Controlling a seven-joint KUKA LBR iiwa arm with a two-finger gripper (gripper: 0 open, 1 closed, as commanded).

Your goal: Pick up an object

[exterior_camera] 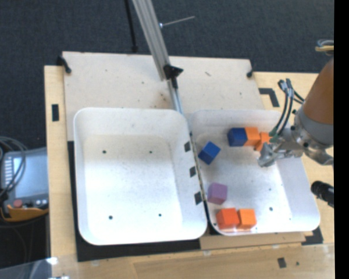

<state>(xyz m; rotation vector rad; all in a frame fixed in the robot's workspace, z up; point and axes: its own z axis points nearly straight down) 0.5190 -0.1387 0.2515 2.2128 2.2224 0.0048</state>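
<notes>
We see the arm [321, 106] reaching in from the right over the right bin [291, 205]. Its claw [269, 154] hangs low near the bin's upper right part, just beside an orange block [254, 137] that touches a blue cube [237, 136]; we cannot tell how far the claw is open, nor whether it grips anything. A second blue cube [209, 153] lies tilted near the bin's left wall. A purple cube [217, 193] sits lower down, and two orange blocks [235, 218] lie side by side at the front edge. The left bin [134, 173] stands beside it on the table [157, 80].
</notes>
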